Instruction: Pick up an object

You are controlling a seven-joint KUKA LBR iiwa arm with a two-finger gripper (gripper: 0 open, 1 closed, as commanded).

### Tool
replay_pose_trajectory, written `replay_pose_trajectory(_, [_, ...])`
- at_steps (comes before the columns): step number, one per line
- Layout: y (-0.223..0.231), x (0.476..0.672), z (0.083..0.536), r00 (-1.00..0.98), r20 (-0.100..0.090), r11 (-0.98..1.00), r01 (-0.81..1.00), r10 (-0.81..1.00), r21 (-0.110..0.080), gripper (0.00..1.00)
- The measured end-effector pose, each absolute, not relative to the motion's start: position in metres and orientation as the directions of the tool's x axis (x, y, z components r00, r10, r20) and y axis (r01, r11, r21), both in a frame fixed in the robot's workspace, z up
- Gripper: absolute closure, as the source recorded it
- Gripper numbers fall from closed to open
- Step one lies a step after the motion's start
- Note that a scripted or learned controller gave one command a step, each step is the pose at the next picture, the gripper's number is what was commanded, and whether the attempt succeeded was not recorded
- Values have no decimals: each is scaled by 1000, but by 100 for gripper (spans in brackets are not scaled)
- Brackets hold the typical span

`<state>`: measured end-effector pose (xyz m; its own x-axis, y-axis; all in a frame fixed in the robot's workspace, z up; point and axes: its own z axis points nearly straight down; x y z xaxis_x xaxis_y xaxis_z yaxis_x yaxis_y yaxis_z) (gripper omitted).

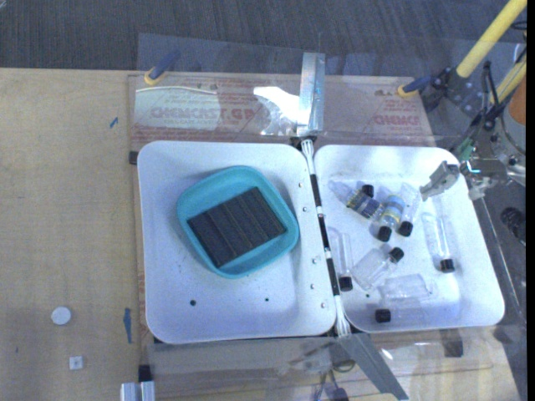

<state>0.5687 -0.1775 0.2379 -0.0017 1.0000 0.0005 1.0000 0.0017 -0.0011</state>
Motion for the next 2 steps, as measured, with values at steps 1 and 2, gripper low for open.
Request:
replay_pose_trajectory(1, [-155,576,104,-64,0,64,998,998,-1,0])
replay_pose_trajectory(2, [-172,639,86,-81,-2,81,997,997,4,0])
